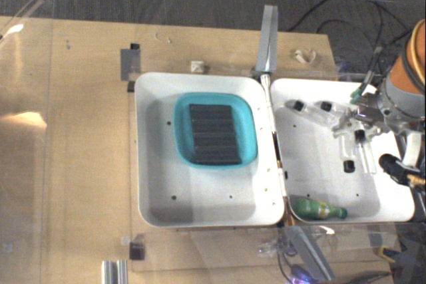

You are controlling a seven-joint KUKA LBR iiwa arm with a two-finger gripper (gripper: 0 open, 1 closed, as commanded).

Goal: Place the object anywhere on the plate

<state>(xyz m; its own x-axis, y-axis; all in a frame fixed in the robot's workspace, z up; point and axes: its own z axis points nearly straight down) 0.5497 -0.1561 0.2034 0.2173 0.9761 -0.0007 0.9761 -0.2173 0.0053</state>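
Pincer [354, 155] hangs spread open, nothing gripped, above green bottle [319, 209] lying in right bin [399, 213]

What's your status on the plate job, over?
Gripper over right bin, nothing between fingers. Green object lying at that bin's near edge. Teal plate in left bin, path unobstructed.

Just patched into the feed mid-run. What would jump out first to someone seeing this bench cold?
The teal plate in the middle of the left bin, with a dark ribbed insert, draws the eye first. Next comes the green object lying on its side along the near edge of the right bin. The gripper hangs over that bin's right half, apart from the green object.
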